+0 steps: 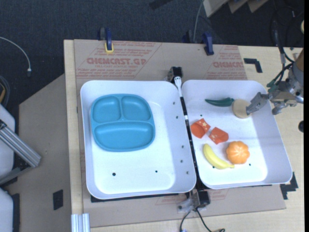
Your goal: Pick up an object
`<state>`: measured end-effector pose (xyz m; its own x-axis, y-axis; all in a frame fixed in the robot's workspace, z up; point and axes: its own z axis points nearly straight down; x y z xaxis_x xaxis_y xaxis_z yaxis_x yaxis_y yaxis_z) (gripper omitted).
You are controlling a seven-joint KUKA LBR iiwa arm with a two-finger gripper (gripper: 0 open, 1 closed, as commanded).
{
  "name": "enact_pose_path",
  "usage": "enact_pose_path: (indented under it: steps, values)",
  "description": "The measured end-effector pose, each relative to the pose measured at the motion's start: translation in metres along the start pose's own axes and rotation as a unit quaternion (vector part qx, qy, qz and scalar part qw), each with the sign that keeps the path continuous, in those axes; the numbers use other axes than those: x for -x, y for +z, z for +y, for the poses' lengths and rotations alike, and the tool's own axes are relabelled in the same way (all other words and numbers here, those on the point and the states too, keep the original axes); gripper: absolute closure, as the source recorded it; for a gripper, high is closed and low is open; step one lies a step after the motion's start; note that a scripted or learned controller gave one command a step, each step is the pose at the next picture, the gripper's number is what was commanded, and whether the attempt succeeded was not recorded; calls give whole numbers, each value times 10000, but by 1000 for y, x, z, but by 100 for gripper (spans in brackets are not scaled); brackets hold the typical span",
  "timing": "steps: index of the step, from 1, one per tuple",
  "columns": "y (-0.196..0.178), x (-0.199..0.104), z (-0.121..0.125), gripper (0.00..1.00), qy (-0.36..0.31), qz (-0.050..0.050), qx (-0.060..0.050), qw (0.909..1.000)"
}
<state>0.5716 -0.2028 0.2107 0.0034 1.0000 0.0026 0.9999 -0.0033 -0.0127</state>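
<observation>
Nothing's lifted yet: the hand [263, 104] hangs spread and empty at the right bin's [270, 175] far right, just beside a tan round piece [239, 108]. Grasp and lift remain.

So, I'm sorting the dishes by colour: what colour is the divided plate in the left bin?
Light blue; the camera view shows the divided plate plainly.

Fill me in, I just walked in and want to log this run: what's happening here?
A robot arm reaches in from the right, its gripper over the right bin beside a beige round piece. Nothing is held. A green pepper, two red pieces, a banana and an orange lie there. The left bin holds a blue divided plate.
</observation>
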Motion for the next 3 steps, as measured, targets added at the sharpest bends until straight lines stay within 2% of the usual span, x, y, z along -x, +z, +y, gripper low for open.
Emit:
enact_pose_path:
  steps: [1, 3]
  values:
    - [-7, -1, 3, 0, -18, -17, 67, 10000]
    - [120, 5, 0, 0, -15, 1, 23, 10000]
